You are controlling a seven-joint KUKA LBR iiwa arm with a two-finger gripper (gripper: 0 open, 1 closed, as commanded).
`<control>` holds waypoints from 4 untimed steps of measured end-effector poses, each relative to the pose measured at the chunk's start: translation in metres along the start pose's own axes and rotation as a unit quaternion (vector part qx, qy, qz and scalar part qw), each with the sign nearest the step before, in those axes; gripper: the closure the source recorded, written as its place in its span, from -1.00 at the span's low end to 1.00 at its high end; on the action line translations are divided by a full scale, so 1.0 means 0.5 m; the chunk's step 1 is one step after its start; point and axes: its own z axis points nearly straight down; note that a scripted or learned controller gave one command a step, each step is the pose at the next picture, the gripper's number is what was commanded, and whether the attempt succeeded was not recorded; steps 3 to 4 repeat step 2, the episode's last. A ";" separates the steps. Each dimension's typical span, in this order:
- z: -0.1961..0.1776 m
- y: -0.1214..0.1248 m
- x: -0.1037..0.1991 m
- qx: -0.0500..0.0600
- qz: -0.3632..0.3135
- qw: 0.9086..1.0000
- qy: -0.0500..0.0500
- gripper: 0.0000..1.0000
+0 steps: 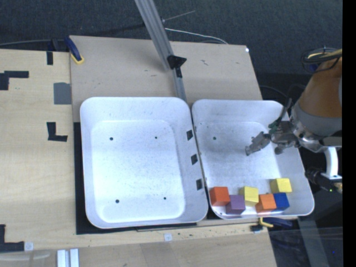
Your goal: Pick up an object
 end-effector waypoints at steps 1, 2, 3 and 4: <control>-0.131 -0.058 0.130 -0.002 -0.003 1.000 0.000 -1.00; -0.211 -0.080 0.117 -0.002 0.000 1.000 -0.001 -1.00; -0.211 -0.080 0.117 -0.002 0.000 1.000 -0.001 -1.00; -0.211 -0.080 0.117 -0.002 0.000 1.000 -0.001 -1.00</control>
